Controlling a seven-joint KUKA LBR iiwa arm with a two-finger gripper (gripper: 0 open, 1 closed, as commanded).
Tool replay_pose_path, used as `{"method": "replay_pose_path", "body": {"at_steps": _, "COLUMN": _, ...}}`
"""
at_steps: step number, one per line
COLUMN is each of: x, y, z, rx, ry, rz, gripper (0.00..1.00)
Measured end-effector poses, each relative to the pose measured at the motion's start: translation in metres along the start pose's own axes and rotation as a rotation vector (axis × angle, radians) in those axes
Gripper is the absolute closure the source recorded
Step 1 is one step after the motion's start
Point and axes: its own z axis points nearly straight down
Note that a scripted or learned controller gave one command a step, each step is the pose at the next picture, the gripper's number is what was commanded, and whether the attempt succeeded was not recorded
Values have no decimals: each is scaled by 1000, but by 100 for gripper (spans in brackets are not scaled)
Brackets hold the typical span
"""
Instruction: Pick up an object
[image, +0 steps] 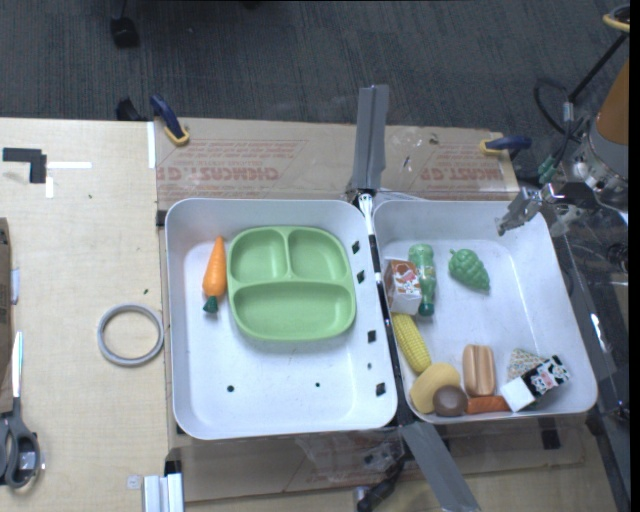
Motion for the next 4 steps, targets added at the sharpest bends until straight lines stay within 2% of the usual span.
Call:
{"method": "replay_pose_path", "body": {"at_steps": 1, "x": 22, "y": -4, "z": 148, "rx": -2, "ry": -1, "rz": 58, "gripper": 0}}
{"method": "replay_pose_path", "body": {"at_steps": 2, "x": 21, "y": -4, "z": 139, "rx": -2, "ry": -1, "rz": 60, "gripper": 100}}
{"method": "replay_pose_path", "body": {"at_steps": 3, "x": 40, "y": -48, "z": 128, "rx": -2, "ry": 0, "rz": -25, "gripper": 100}}
{"method": "replay_pose_path", "body": {"at_steps": 4, "x": 124, "y": -17, "z": -32, "rx": -2, "ry": -1, "rz": -113, "gripper": 100}}
